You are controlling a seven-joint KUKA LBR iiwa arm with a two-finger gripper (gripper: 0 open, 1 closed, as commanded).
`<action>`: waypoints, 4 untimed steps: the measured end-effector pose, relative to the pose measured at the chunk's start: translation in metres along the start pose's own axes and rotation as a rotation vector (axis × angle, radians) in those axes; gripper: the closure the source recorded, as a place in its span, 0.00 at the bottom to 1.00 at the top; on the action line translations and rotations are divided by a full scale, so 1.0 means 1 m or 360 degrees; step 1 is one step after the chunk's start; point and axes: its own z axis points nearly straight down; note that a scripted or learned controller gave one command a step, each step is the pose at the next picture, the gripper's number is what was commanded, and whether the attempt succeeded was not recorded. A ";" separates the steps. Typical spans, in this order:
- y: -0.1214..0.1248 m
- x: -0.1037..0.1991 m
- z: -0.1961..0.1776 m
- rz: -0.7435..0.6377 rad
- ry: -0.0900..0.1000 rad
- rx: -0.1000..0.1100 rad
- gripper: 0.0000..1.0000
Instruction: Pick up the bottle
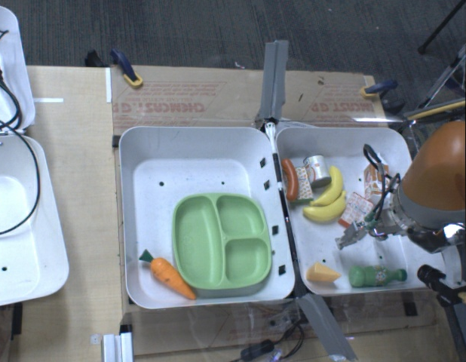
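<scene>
Green bottle [377,276] lying flat in right bin [399,145], pincer [351,237] just above it, state unclear.

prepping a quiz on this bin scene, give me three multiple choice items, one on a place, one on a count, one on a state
1. Where is the green bottle?
A. in the right bin, near its front edge
B. on the green plate
C. in the left bin beside the carrot

2. How many compartments does the green divided plate have?
A. two
B. three
C. five

3. How does the bottle rest?
A. upright
B. on its side
C. lifted by the gripper

Answers: 1 A, it sits low in the right bin beside the cheese wedge. 2 B, two ridges split the plate into three. 3 B, it lies flat on the bin floor, apart from the gripper.
</scene>
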 end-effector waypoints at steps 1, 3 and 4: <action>0.043 -0.015 0.010 -0.0280 -0.0003 -0.0005 0.00; -0.017 -0.072 0.008 -0.0966 -0.0013 -0.0015 0.00; -0.017 -0.072 -0.001 -0.0961 -0.0012 -0.0016 1.00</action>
